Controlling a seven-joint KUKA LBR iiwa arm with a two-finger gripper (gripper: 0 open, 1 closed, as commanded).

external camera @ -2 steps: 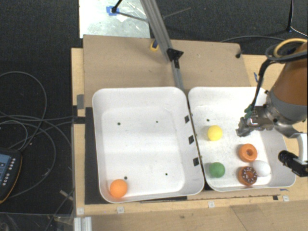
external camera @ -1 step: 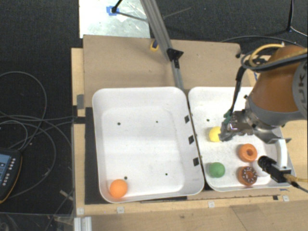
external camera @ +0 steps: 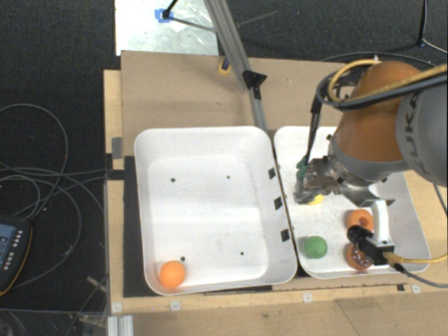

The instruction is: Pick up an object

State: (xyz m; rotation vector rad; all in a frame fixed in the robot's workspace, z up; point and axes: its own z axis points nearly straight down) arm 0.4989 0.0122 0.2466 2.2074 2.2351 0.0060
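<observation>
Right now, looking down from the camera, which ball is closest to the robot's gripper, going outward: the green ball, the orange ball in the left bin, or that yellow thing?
1. Yellow thing, right at the gripper.
2. Green ball, right bin, nearer the front edge.
3. Orange ball, left bin's front corner, farthest.

The brown bench (external camera: 189, 93) carries two shallow white bins side by side, rims touching. The left bin (external camera: 210, 142) sits over a black mat (external camera: 130, 247). The right bin (external camera: 413, 219) lies partly beneath the arm.
</observation>
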